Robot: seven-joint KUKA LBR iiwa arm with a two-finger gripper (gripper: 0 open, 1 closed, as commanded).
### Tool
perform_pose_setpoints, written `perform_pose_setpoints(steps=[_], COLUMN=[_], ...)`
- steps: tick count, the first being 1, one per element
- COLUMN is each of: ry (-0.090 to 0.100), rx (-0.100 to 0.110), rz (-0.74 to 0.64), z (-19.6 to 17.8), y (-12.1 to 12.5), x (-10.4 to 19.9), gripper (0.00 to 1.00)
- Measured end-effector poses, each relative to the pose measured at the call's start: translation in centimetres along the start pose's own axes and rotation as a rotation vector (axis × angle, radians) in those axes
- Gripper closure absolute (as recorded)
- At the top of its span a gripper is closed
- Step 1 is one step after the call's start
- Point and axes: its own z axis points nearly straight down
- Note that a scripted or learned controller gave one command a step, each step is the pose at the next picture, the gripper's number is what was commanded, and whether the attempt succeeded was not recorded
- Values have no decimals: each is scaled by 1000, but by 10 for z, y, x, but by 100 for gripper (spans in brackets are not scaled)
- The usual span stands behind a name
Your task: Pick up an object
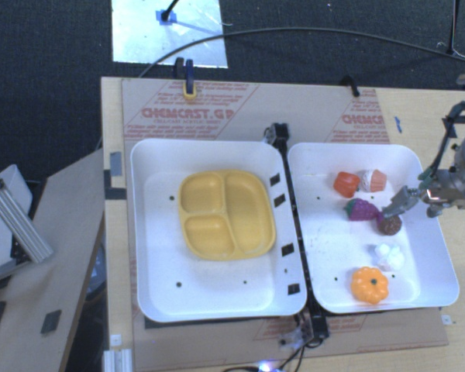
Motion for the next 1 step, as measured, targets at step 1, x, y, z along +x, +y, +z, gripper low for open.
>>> perform_pose_setpoints(steps=[1], ry=[1], rx=[4], rz=[2], z=[59], y=[7], x=[5], gripper=[0])
